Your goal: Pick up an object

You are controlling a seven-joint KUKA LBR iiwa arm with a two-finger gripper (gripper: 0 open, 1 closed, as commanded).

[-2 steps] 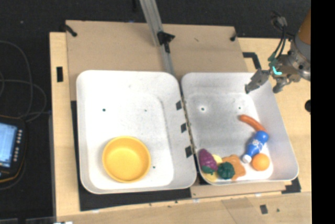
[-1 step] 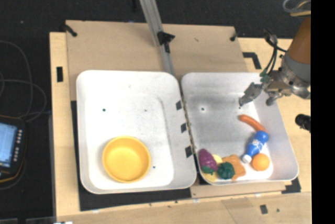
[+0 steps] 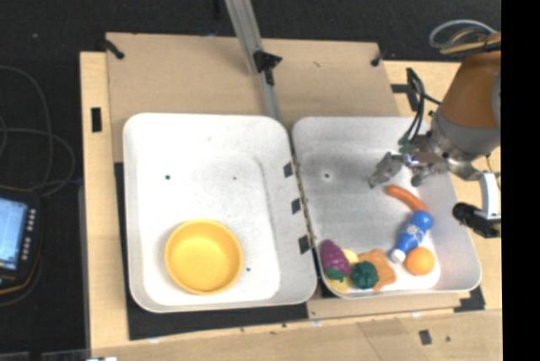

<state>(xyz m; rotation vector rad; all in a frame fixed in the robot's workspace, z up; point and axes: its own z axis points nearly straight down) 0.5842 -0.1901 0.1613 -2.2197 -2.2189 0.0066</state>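
My gripper [image 3: 400,173] hangs over the right bin [image 3: 337,148], its two fingers spread open with nothing between them. Just below it lies an orange carrot-like piece [image 3: 406,197]. Further down are a blue and white bottle [image 3: 411,235] and an orange ball [image 3: 419,261]. Along the bin's front edge sit a purple item [image 3: 333,257], a dark green item [image 3: 364,274] and a tan piece [image 3: 384,266].
A yellow bowl [image 3: 203,255] rests in the front of the left bin [image 3: 202,148]. A grey metal post [image 3: 245,22] rises from behind the bins. A black device [image 3: 13,241] lies at the far left, off the bench.
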